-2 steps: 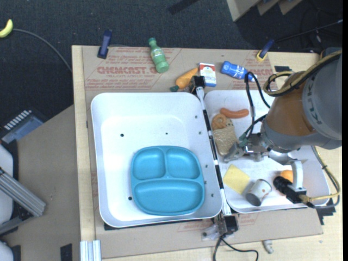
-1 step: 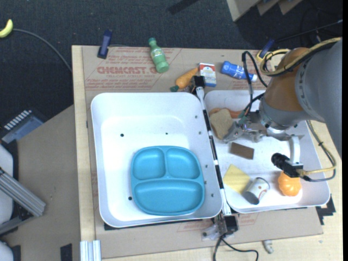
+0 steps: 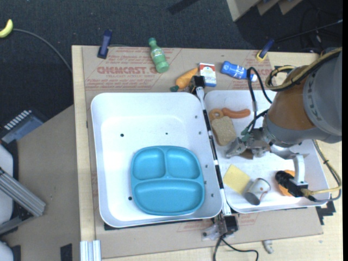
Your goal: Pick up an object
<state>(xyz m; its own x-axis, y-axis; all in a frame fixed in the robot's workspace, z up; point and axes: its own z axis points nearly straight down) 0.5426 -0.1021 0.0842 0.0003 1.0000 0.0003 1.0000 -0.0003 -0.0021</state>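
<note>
The right bin (image 3: pixel 304 200) holds a brown slice of bread (image 3: pixel 223 129), an orange-brown sausage (image 3: pixel 235 113), a yellow wedge of cheese (image 3: pixel 237 178) and a small grey metal cup (image 3: pixel 255 191) on its side. My gripper (image 3: pixel 236 148) is low in this bin, just right of the bread's lower corner and above the cheese. A small dark brown thing (image 3: pixel 249 154) lies right under the wrist, partly hidden. A small orange piece (image 3: pixel 283 176) shows further right. I see nothing between the fingers.
The left bin (image 3: pixel 109 118) holds a blue divided plate (image 3: pixel 167 179). Behind the bins on the bench lie a green bottle (image 3: pixel 159 56), a blue clip (image 3: pixel 104 43), an orange carrot (image 3: pixel 186 78), a small carton (image 3: pixel 207 74) and a blue can (image 3: pixel 235 69).
</note>
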